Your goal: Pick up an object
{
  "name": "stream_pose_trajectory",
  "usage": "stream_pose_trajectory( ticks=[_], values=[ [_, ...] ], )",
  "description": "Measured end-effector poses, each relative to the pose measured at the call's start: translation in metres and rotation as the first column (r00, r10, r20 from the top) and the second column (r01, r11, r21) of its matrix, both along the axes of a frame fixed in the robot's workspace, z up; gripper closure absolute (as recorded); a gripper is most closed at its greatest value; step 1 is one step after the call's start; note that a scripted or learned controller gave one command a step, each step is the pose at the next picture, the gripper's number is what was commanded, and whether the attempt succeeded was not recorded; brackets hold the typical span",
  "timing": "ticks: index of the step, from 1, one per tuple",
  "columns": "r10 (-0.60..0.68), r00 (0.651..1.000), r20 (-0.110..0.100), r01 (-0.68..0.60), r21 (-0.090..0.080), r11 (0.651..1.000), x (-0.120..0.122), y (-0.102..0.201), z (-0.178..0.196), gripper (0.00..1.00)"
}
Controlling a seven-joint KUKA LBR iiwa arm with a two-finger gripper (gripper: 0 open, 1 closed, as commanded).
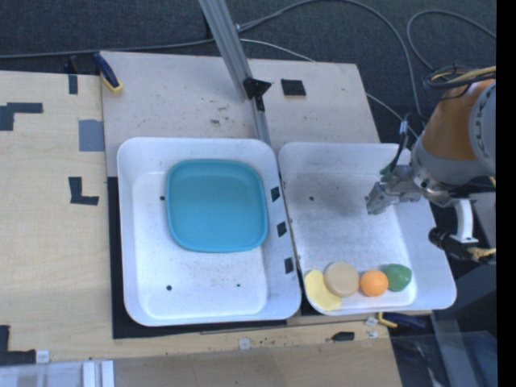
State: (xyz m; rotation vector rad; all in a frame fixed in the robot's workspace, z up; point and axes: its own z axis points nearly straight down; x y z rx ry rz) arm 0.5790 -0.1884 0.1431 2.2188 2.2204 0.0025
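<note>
Above the right bin, the grey arm with its orange band reaches in from the right edge, its claw hanging over the bin's bare upper floor with nothing between its fingers; whether they are spread or closed cannot be told from this angle. Well apart from the claw, four small objects sit in a row along the bin's near wall: a yellow piece at the left, a tan round piece overlapping it, an orange ball just beside that, and a green piece touching the ball at the right end. In the left bin, a blue square plate with rounded corners lies flat toward the far side. The two bins sit side by side on the pale wooden desk, with black clips along the seam between them. A metal post runs aslant from the top of the view down to the bins' far edge, and cables loop across the dark floor beyond.
</note>
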Motion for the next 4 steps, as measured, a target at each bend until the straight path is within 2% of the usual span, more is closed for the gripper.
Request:
stream_pose_trajectory(
  ticks=[2,4],
  values=[
    [0.0,1.0,0.001,0.0,0.0,1.0,0.002,-0.007,0.112,1.0],
    [0.005,1.0,-0.004,-0.005,0.002,1.0,0.014,0.113,0.111,1.0]
  ],
)
